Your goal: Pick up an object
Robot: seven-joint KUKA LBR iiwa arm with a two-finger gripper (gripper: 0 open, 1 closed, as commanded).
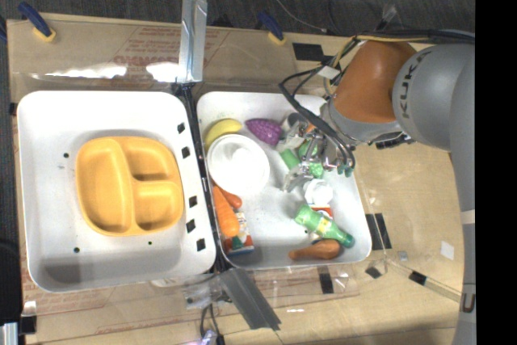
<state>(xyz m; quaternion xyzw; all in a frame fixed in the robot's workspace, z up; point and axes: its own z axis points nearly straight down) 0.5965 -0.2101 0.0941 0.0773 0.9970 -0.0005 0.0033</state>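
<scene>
— Cardboard-covered bench [97, 44], item one: two white bins side by side. We list the left bin [40, 174] as holding a yellow divided tray [129, 182].

— Right bin [355, 206]: we count a white bowl [238, 161], yellow fruit [224, 128], purple piece [264, 128], carrot [224, 210], green bottle [323, 225], brown piece [317, 251].

— Gripper [311, 157]: low in the right bin's upper part, over small green and white pieces [311, 171]. How far it stands open we cannot tell, nor whether it grasps anything.

— Handling note, our judgement: clutter is tight there. We would centre on one piece, close fully, then lift straight up.
</scene>
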